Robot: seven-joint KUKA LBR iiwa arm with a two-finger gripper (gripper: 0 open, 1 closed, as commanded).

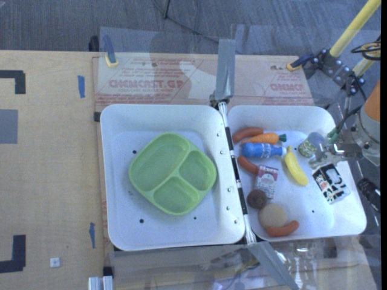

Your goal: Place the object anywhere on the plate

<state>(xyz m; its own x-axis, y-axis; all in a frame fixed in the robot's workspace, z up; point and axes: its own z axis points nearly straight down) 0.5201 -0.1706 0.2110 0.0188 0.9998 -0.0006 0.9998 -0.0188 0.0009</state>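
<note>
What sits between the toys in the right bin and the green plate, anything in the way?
Only the two bins' raised rims, meeting between them. The toys, such as the banana, lie in the right bin; the green plate lies alone in the left bin. The gripper is at the right bin's right side.

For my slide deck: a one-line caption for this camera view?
Green divided plate in the left bin; banana, carrot and blue bottle in the right bin, gripper above them.
</note>
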